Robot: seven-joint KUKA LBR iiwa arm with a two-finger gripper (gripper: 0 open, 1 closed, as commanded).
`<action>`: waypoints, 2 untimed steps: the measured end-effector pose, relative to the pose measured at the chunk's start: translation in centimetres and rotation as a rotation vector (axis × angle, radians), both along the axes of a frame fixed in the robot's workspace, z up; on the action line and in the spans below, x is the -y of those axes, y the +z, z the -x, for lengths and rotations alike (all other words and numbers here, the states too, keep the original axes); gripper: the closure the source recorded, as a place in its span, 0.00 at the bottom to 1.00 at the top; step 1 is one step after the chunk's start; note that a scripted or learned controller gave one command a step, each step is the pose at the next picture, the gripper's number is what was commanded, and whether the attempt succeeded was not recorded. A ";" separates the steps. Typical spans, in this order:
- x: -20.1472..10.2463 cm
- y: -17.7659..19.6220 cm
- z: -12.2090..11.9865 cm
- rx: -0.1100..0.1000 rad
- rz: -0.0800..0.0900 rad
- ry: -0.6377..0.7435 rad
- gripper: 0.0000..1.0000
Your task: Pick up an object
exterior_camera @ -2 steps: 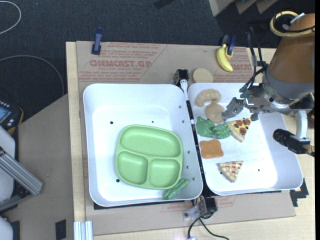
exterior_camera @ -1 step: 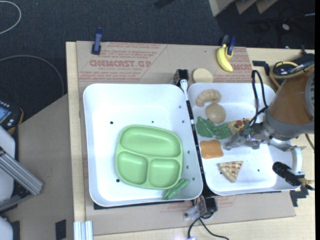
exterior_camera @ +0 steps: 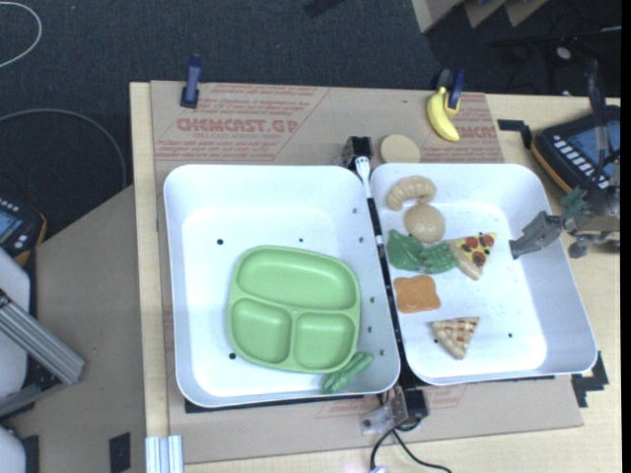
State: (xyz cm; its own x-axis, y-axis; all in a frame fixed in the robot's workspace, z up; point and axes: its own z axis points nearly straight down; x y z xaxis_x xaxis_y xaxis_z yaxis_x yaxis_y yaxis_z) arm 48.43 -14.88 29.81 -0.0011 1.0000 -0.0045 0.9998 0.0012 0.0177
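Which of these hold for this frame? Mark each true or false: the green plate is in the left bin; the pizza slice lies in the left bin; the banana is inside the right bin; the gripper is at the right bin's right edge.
1. The green divided plate lies in the left bin. True.
2. The pizza slice lies in the left bin. False: it is in the right bin.
3. The banana is inside the right bin. False: it lies on the board behind it.
4. The gripper is at the right bin's right edge. True.

green tray point(exterior_camera: 294, 306), left bin point(exterior_camera: 197, 264), toy foods
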 end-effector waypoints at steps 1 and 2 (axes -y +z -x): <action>0.0 0.1 0.0 -0.012 -0.002 -0.001 1.00; -7.5 -9.1 0.6 -0.028 -0.009 0.006 1.00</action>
State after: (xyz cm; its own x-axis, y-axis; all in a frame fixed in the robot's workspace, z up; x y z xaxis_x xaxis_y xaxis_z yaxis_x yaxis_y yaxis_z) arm 47.79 -7.39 20.71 -0.0068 1.0000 0.0051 0.9999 0.0068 -0.0105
